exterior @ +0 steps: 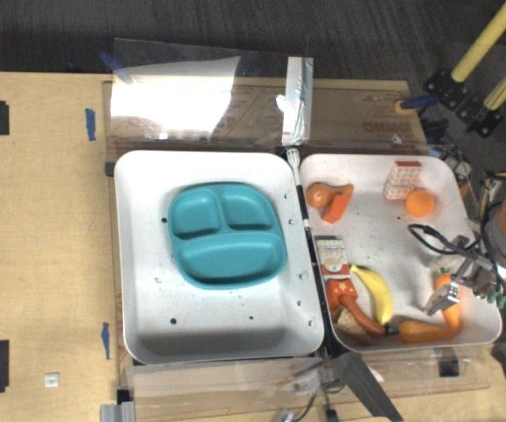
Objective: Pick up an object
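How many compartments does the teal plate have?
3. The teal divided plate in the left bin has two small compartments along its far edge, side by side, and one wide compartment along its near edge.

The gripper hung low at the right bin's near right corner. An orange carrot lay flat just below it, near the banana.
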Tool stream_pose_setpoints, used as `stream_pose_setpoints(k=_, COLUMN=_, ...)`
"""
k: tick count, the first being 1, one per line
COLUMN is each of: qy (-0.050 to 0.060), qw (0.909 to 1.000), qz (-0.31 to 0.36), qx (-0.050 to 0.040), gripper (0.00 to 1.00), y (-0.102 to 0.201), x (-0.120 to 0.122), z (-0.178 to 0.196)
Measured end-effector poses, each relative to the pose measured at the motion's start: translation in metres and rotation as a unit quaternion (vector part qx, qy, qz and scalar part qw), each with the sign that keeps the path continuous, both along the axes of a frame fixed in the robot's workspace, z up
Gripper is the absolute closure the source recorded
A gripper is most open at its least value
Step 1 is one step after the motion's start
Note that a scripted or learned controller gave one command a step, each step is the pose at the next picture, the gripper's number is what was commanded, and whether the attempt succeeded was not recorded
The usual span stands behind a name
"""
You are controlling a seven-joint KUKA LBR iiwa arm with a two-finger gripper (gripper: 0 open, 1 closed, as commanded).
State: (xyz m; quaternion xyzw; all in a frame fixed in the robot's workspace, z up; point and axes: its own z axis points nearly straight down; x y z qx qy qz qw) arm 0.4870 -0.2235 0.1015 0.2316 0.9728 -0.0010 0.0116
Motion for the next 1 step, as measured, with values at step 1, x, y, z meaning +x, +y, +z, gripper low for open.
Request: stream_pose_setpoints(k=1, qy=0.006, qw=0.9999, qz=0.012, qx=0.0011, gripper=0.0, y=0.0047, x=-0.0045, z=-0.0124)
